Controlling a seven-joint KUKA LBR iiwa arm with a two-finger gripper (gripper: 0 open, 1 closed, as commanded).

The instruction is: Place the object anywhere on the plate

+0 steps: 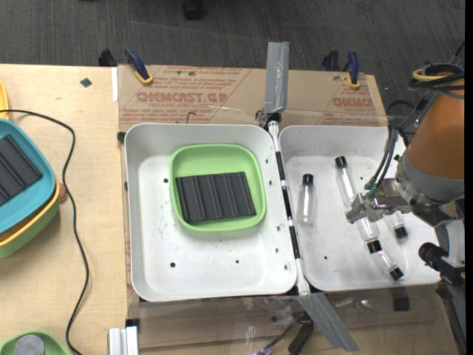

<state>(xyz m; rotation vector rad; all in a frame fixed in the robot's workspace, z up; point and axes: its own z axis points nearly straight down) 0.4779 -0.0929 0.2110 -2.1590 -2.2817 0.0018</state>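
Camera view: the left bin (148,220) occupies the frame centre; the right bin (325,261) adjoins it along a shared rim. The green plate (180,165) sits in the upper middle of the left bin, with a dark ribbed insert (217,197) covering its floor and bare white bin floor on all sides.

The right bin holds several clear vials with black caps: one vial (307,196) lies alone near the left wall, with open floor around it; others (344,177) cluster at right. The gripper (367,207) hangs over that cluster at frame right; whether its fingers are spread or pressed together cannot be determined.
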